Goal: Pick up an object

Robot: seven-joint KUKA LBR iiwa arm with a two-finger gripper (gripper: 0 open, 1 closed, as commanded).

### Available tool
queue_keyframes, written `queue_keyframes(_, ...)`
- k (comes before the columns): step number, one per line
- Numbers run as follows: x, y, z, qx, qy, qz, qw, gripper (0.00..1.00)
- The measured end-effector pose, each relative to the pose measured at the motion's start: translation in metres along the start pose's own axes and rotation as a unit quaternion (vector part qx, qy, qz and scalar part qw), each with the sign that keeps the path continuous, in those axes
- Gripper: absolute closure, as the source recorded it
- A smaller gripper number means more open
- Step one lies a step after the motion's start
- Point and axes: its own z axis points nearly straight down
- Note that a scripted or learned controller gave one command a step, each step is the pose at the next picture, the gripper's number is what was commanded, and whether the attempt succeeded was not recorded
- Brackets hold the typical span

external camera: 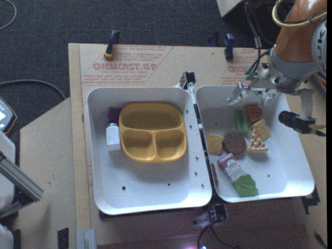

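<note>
The toy foods sit in the right bin (pixel 290 178): a brown burger patty (pixel 234 142) in the middle, a cheese slice (pixel 215 143) left of it, a waffle wedge (pixel 257 141) right, a green bean (pixel 241 122) above. The gripper (pixel 250 95) hovers just above the bean; I cannot tell its state.

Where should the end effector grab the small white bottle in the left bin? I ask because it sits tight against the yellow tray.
Probably across the white bottle near its cap, coming straight down. It lies in the left bin, its right side against the yellow divided tray, so fingers fit best at its near and far ends.
</note>
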Motion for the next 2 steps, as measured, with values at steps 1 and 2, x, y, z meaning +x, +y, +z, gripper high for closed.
queue_keyframes(1, 0.000, 0.003, -0.008, -0.007, -0.001, -0.001, 1.0000, 0.00)
queue_keyframes(2, -0.009, -0.003, 0.047, -0.004, -0.001, 0.000, 1.0000, 0.00)
